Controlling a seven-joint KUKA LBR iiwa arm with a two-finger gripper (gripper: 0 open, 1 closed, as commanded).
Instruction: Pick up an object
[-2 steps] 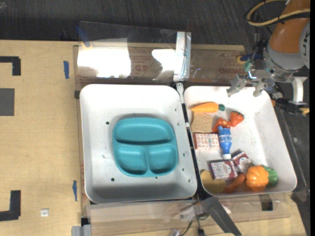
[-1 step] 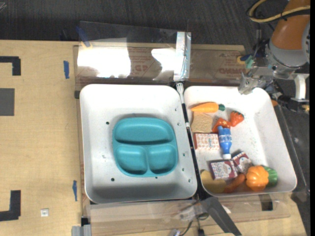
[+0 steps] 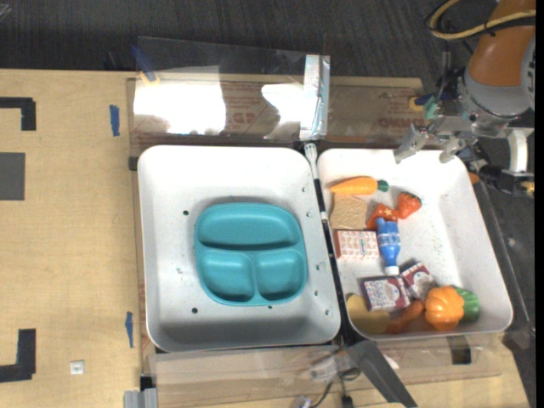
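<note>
Bins stand side by side on your bench: the left bin [image 3: 161,228] carries a teal divided tray [image 3: 251,252] near its centre, and the right bin [image 3: 476,228] carries all the small things. At 12 o'clock in the right bin you see a carrot [image 3: 353,185] lying flat, with a tan cracker-like square [image 3: 347,212] just below it and an orange-red piece [image 3: 408,205] at its 3 o'clock side. Near the middle lies a blue bottle [image 3: 388,243], and beside it, at 9 o'clock, a small red-and-white box [image 3: 357,245]. At 6 o'clock the things crowd together — a dark red packet [image 3: 384,293], a second packet [image 3: 416,279], a yellow rounded piece [image 3: 361,310] and an orange pumpkin-like toy [image 3: 444,307] with a green part. The gripper [image 3: 429,147] hangs at about 1 o'clock of the right bin, over its far rim, well apart from all objects. Its two fingers [image 3: 408,145] are spread apart with nothing between them. The arm [image 3: 501,66] comes from the right.
</note>
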